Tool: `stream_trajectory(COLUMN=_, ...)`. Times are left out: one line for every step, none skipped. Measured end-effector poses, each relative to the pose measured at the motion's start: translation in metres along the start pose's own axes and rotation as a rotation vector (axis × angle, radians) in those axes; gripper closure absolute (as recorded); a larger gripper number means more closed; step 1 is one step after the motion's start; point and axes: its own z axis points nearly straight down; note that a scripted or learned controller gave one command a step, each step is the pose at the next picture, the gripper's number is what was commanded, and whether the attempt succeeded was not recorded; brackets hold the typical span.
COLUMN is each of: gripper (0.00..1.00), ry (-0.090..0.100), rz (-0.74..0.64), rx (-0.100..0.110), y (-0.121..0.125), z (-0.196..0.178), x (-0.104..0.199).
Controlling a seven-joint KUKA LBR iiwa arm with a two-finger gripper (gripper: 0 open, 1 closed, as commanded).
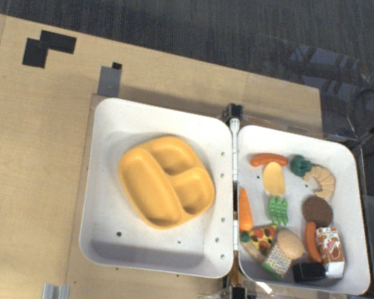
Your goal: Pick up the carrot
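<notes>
The carrot (244,209) is a slim orange piece lying along the left wall of the right bin (354,175), pointing up and down in the camera view. Just below its lower end sits a pizza slice (258,239). A second orange-red piece with a green top (270,160) lies near the bin's far side.
The left bin (105,166) holds a yellow divided plate (166,179). The right bin also holds a yellow pear-like piece (274,178), a green piece (277,210), a croissant (323,180), a brown patty (317,209), a sausage (312,241), a carton (331,250) and a black block (308,273).
</notes>
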Motion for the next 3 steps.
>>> stream_trajectory(gripper=0.0, ry=0.001, rz=0.137, rx=0.002, y=-0.001, z=-0.016, x=0.006)
stream_trajectory(gripper=0.0, ry=0.001, rz=0.43, rx=0.004, y=-0.004, z=-0.004, x=0.018)
stream_trajectory(gripper=0.0, ry=0.001, rz=0.85, rx=0.002, y=-0.009, z=-0.042, x=0.019)
